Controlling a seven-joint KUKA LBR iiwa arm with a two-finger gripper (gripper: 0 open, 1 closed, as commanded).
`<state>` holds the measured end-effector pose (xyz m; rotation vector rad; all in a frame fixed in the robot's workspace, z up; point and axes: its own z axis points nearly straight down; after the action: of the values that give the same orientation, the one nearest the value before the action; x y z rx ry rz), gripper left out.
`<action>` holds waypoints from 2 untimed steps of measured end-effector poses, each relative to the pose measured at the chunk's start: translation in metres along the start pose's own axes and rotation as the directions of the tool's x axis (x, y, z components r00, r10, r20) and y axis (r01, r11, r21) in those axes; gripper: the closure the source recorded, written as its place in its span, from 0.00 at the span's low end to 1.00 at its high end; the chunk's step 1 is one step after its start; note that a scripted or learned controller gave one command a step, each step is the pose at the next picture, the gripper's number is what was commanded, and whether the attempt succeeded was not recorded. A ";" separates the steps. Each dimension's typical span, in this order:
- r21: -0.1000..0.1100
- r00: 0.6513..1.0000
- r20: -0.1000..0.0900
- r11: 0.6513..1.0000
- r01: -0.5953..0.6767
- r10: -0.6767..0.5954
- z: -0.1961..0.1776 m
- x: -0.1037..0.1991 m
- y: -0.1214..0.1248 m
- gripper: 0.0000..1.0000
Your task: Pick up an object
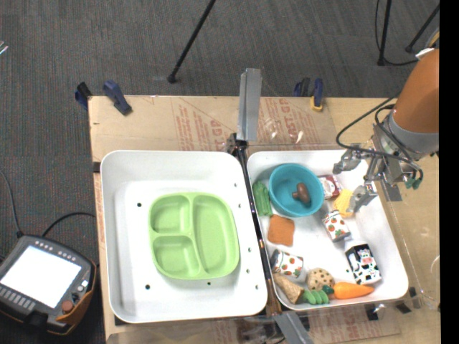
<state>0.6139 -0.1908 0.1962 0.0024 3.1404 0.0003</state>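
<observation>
Overhead, the two-finger gripper [364, 178] hung at the right bin's far right corner, above the rim, its fingers spread and nothing between them. The shallow white plastic right bin [396, 253] carried every candidate for the pick. A small yellow toy piece [345, 201] lay nearest, just beside the lower fingertip near the right wall; its shape was too small to make out, but it looked like light, rigid moulded plastic and was judged best gripped across its narrow width. A round teal plastic bowl [295, 190] sat near the far left corner, with a small brown lump [302, 191] inside; the smooth curved wall was judged slippery, so only its thin rim would offer a hold. A flat orange square toy [281, 229] lay just in front of the bowl, so low that fingers would probably scrape the bin floor. A green elongated toy [262, 198] lay along the left wall, leaving little room for a finger. Small printed cartons, one white with orange spots [336, 226] and one black-and-white [363, 262], stood toward the right wall; their flat, stiff sides were judged the easiest surfaces to pinch. An orange carrot-shaped toy [351, 289] rested along the near edge, tapered and likely to squirt out unless held at its thick end. The white left bin [118, 192] held a pale green divided plastic tray [193, 235].
</observation>
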 end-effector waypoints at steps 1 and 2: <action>-0.004 1.000 -0.009 1.000 0.026 -0.026 0.113 0.026 -0.009 0.00; -0.001 0.972 0.001 0.972 -0.236 0.236 0.108 -0.032 0.057 0.00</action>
<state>0.6457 -0.1339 0.0884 0.3761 3.1168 0.0021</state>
